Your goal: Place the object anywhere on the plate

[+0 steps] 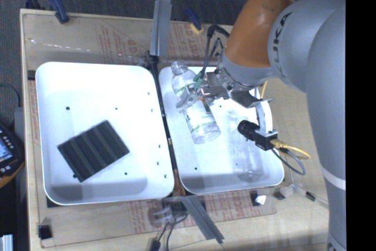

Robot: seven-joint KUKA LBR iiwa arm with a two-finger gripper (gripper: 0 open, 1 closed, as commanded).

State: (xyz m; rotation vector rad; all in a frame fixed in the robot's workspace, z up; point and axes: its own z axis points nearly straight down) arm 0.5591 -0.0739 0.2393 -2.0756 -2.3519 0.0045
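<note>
Clear plastic bottle (pixel 197 109) is seen just below-left of the gripper (pixel 207 90), long axis slanted; finger state cannot be told.

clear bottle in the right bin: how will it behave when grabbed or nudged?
The clear plastic bottle lies on its side in the right bin, so a nudge would probably roll it. It looks see-through and empty, likely light. Its smooth wall may slip or dent under the claw.

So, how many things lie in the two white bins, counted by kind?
Clear plastic bottles: 2, one near the gripper at, one at
Dark ridged rectangular plate: 1
Total: 3
</note>
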